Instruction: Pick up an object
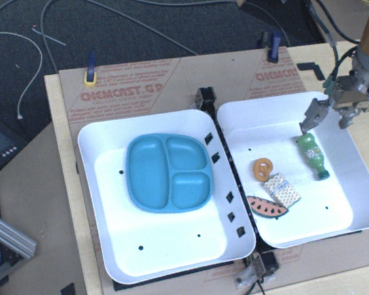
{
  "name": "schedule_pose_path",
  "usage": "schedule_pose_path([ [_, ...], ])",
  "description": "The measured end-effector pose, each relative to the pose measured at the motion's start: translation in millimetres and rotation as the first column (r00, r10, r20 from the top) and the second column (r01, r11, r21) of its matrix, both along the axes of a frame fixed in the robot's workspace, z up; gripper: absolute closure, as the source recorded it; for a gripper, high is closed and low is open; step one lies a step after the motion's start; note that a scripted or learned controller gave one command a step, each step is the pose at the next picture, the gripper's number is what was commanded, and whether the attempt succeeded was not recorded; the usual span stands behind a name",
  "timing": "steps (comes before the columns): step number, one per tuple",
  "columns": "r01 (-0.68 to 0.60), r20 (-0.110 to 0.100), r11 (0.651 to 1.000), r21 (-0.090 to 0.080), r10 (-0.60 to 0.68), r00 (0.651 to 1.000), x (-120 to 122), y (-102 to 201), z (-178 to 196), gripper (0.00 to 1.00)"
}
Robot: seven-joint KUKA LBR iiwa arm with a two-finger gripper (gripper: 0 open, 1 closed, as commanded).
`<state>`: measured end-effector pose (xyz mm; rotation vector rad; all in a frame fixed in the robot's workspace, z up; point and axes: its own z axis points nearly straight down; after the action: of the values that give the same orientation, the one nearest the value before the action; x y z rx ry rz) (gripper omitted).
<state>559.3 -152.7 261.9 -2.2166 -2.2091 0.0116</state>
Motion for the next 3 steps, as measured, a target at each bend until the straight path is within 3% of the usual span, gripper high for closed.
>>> schedule_pose_path([
  [1, -0.003, 0.013, 1.0, -0.003, 0.003, 1.0, 2, 0, 7, 0.0],
  [3, -0.003, 0.01, 1.0, -0.001, 0.003, 1.0, -3, 11, -94, 0.0],
])
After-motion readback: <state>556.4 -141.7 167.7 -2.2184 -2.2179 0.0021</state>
